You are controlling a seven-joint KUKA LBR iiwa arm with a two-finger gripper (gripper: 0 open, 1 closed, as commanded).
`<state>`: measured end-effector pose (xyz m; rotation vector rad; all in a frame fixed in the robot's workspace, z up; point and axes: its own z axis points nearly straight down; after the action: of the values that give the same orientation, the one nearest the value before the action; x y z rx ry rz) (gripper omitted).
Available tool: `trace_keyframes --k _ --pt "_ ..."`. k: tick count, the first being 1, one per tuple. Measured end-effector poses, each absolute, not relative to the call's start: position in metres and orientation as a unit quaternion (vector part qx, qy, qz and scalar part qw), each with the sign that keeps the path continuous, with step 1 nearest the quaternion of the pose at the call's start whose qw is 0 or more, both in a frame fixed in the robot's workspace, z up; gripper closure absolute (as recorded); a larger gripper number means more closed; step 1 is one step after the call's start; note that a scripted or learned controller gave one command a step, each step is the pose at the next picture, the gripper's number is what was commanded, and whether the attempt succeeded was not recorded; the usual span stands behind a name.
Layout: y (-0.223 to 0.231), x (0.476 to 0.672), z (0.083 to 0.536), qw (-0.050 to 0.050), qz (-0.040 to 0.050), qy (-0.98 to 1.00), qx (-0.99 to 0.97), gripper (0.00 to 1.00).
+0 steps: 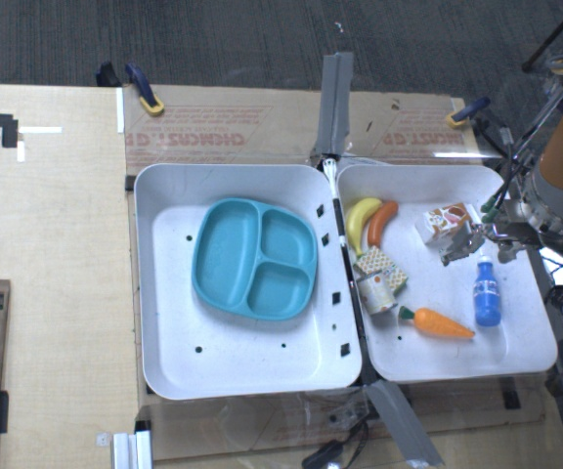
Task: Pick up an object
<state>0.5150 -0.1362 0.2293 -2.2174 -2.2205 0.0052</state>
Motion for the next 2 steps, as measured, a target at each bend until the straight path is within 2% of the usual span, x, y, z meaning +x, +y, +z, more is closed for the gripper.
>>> trace_keyframes --k 1,2 --pt "-0.1985 0.5039 0.11 -0.004 -0.0005 -0.77 -0.638 0.0" --pt "-0.1967 0.5023 0.1143 0.001 0.0006 -0.769 -0.639 1.0"
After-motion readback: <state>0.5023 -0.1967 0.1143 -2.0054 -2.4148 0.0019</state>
